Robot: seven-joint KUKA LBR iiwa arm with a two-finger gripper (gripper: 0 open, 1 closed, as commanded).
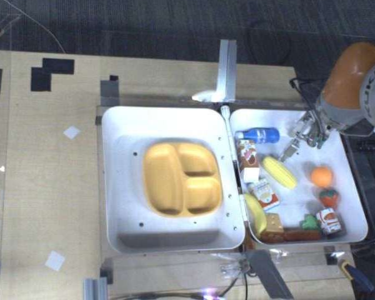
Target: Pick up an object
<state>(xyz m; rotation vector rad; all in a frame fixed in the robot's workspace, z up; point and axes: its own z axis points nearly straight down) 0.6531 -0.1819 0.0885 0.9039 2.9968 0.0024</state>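
Nearest my camera view, the arm (356, 83) comes in from the right, gripper (295, 145) low over the right bin (356, 186), near its far side. Fingers (290, 150) look spread, nothing between them, so I call it released. Closest pick is the corn (279, 172), just beside the tips on the near-left, long axis running diagonal, far-left to near-right. Bottle (258, 135) lies left of the gripper, lengthwise left-right. Orange (322, 177) sits near-right, apart.
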